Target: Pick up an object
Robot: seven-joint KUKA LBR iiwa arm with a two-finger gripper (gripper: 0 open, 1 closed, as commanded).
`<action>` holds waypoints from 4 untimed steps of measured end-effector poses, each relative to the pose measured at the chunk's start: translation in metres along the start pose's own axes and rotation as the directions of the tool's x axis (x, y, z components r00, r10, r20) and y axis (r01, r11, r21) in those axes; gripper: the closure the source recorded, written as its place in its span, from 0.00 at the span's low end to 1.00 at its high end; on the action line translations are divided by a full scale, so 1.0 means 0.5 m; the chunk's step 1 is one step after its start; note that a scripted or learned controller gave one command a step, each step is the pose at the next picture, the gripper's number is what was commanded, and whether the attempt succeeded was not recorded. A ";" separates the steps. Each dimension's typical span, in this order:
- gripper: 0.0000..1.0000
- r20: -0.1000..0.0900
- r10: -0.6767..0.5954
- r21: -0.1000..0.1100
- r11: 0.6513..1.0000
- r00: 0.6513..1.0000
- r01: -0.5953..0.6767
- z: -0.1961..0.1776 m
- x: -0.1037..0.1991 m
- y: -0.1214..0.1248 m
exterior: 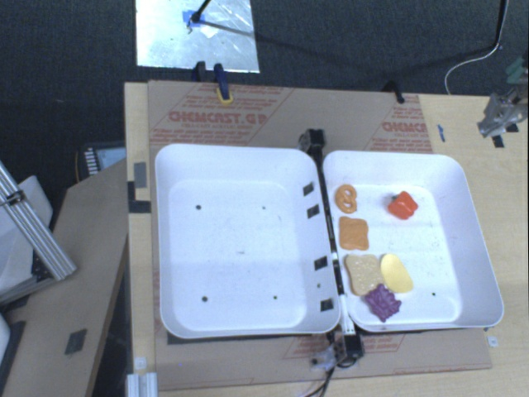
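yellow lemon (396, 274) lies long axis roughly up-down; hand (501, 121) state i cannot tell

Grey metal gripper (502, 116) — pale, angular, dark-tipped — at the right edge.

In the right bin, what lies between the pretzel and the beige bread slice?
In the camera view, an orange toast piece lies between the pretzel and the bread slice.

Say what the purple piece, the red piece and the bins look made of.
Purple piece: likely moulded plastic or rubber, bumpy, matte. Red piece: probably plastic, smooth, slight sheen. Bins: apparently thin formed white plastic, rounded corners, smooth satin walls.
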State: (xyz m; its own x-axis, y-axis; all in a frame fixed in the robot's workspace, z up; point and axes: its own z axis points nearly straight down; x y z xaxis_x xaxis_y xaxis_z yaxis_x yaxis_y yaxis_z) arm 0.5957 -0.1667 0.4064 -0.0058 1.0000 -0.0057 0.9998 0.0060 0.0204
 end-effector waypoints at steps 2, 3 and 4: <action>1.00 -0.005 -0.003 0.016 1.000 1.000 0.003 -0.265 0.095 -0.213; 1.00 -0.007 -0.006 0.016 1.000 1.000 0.006 -0.264 0.293 -0.210; 1.00 -0.008 -0.005 0.017 1.000 1.000 0.005 -0.264 0.456 -0.211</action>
State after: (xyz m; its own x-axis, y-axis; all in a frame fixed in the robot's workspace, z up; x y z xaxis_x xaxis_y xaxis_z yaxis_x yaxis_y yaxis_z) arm 0.4863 0.0615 0.5352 -0.0108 0.9999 0.0018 0.9999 0.0108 0.0031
